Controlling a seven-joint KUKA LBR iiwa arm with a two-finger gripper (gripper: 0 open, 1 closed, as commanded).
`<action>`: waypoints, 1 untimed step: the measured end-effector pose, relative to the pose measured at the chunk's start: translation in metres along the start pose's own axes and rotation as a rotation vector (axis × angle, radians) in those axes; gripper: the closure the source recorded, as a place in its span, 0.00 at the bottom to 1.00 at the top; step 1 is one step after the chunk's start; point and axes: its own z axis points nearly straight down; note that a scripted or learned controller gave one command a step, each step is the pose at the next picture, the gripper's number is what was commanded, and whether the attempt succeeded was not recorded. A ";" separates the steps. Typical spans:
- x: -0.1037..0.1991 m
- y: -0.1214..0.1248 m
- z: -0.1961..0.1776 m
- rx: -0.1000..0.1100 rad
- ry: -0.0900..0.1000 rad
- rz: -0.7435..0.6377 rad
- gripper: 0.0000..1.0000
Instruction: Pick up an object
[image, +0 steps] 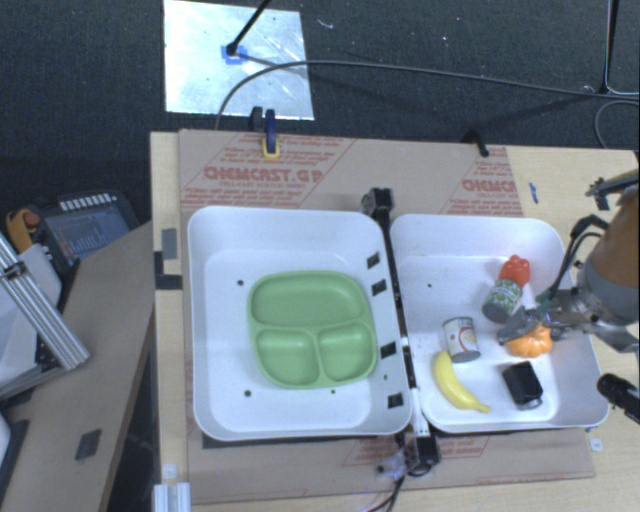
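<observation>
The right bin (440, 250) holds several objects. A bottle (506, 289) with an orange cap lies toward the back right. A small can (461, 338) stands near the middle, with a yellow banana (456, 383) in front of it. A black block (522, 384) lies at the front right. An orange fruit (530, 344) sits between the bottle and the black block. My gripper (532, 322) reaches in from the right and hangs low over the orange fruit, partly covering its top. The grey arm (610, 270) stands over the bin's right rim.
The left bin (215, 250) holds a green divided plate (308, 328). A black divider with clips (390, 300) runs between the two bins. Cardboard (330, 170) lies under both. A pendant (85, 230) and a metal rail (40, 310) sit to the far left.
</observation>
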 end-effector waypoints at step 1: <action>0.001 0.003 0.041 -0.003 -0.002 0.000 0.00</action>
